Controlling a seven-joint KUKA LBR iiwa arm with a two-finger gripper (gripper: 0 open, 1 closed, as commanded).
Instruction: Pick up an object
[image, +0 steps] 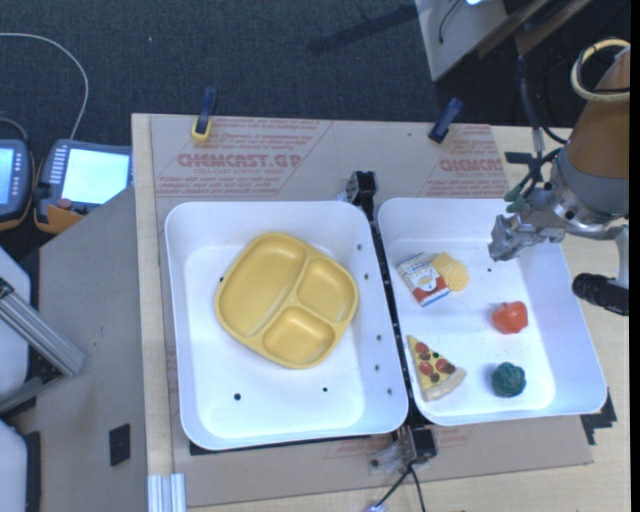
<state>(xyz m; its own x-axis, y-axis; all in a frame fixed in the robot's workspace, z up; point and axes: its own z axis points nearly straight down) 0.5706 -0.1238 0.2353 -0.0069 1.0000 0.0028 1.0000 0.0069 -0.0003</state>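
One camera hung fixed above the bench (300, 150) and looked down at a slant, far enough back to take in the left bin (190, 330) and the right bin (560, 300) whole, side by side; the arm (600, 150) came in from the picture's right edge

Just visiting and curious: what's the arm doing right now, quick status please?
Gripper over right bin's back edge, nothing seen in it. Tomato, pizza slice, carton lying loose. Nothing blocking.
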